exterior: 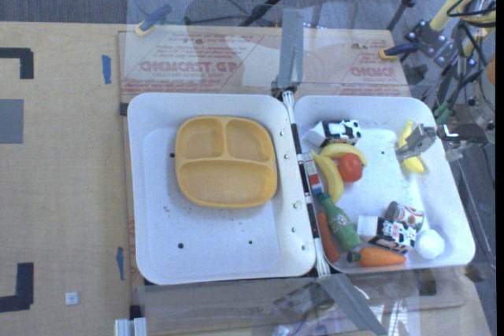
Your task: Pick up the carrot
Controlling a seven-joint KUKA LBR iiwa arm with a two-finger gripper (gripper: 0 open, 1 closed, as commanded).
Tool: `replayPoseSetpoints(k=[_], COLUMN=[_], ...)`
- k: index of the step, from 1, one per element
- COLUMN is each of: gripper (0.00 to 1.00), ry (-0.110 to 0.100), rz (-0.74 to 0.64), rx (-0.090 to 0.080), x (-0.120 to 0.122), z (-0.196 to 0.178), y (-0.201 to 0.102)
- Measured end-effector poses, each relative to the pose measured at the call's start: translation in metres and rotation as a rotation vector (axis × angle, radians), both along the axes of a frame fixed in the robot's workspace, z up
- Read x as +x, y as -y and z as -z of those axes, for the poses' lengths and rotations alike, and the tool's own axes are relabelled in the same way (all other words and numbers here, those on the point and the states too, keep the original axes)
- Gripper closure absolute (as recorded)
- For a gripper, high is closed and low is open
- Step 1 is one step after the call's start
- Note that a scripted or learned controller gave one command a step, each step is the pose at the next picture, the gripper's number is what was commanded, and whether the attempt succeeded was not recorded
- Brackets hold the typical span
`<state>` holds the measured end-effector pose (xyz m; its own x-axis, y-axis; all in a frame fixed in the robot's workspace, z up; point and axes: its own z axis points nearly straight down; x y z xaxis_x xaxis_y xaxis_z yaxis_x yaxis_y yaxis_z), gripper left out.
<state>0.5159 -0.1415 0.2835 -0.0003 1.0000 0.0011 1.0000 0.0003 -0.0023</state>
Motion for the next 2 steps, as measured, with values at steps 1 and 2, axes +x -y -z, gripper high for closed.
replayPoseSetpoints(k=[1,2], gripper=[0.0,1.0], ry=[0.001,0.005], rz=[0.03,0.034], rx=[0.0,-0.002], x=[0.0267,0.0272], z=[0.1476,0.1378], y=[-0.0334,-0.0321])
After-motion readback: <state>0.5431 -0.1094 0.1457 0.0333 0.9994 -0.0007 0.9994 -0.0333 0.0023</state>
